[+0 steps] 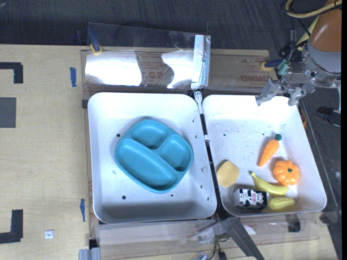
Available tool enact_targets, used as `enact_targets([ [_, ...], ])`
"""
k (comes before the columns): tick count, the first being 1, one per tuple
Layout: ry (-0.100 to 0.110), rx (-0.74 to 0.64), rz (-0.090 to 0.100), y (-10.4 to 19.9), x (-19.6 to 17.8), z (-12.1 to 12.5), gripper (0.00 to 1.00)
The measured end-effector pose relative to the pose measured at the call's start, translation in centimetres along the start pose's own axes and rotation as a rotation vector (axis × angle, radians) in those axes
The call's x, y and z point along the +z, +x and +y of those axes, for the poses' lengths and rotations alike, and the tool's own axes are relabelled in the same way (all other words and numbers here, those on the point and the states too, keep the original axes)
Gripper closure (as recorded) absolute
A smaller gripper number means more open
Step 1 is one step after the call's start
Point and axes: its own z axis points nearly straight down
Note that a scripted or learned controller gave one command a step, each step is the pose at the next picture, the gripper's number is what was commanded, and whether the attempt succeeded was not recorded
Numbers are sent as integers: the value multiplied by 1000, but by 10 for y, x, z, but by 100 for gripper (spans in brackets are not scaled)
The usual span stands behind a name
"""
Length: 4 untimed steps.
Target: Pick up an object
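**Hovering Over Right Bin's Far Edge, Nothing Gripped**

Hanging at the far right corner of the right bin [303, 124]: gripper [279, 95], fingers splayed apart, nothing between them. Reaching in from the right on a grey arm [325, 47] with an orange band.

Lying well apart from the gripper, clustered toward the right bin's near right: carrot [268, 150], pumpkin [286, 172] just beside it, banana [269, 186] below, a yellow-green piece [281, 203] at the near wall, a black-and-white carton [251, 198] left of that, a pale yellow round piece [227, 173] further left.

Resting in the left bin [103, 118]: blue divided plate [153, 154], set at a slant.
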Motion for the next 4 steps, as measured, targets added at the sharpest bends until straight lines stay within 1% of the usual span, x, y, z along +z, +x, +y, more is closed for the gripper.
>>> enact_targets([
  [1, -6, 164, -1, 34, -33, 25, 0],
  [2, 7, 230, -1, 4, 76, -16, 0],
  [3, 6, 397, 1, 14, 129, 4, 0],
  [4, 3, 396, 2, 13, 119, 5, 100],
])
